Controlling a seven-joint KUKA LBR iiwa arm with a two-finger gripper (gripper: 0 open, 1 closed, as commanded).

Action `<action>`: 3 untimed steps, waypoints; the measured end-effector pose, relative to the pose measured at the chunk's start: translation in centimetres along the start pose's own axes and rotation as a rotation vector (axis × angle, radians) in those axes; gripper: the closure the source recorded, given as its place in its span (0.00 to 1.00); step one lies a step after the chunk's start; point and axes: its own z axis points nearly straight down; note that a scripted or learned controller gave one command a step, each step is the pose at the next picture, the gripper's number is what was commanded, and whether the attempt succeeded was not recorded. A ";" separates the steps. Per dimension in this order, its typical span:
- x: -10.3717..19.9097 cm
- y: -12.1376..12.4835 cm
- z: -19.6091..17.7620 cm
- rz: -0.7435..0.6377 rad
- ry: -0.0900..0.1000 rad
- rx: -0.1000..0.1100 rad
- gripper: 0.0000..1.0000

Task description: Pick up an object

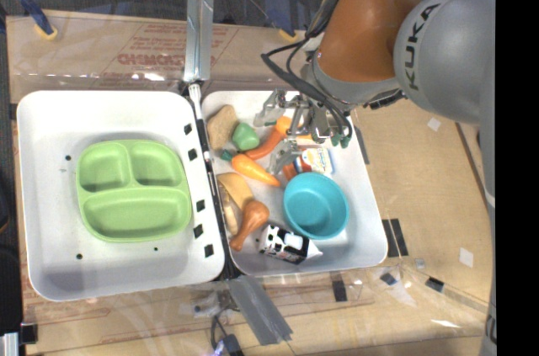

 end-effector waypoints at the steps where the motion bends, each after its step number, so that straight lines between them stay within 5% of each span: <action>1: 3.2 0.5 9.6 0.107 -0.021 -0.002 0.00; 2: -1.1 -0.2 11.4 0.553 -0.001 -0.001 0.00; 3: -1.2 0.0 10.3 0.544 -0.003 -0.001 1.00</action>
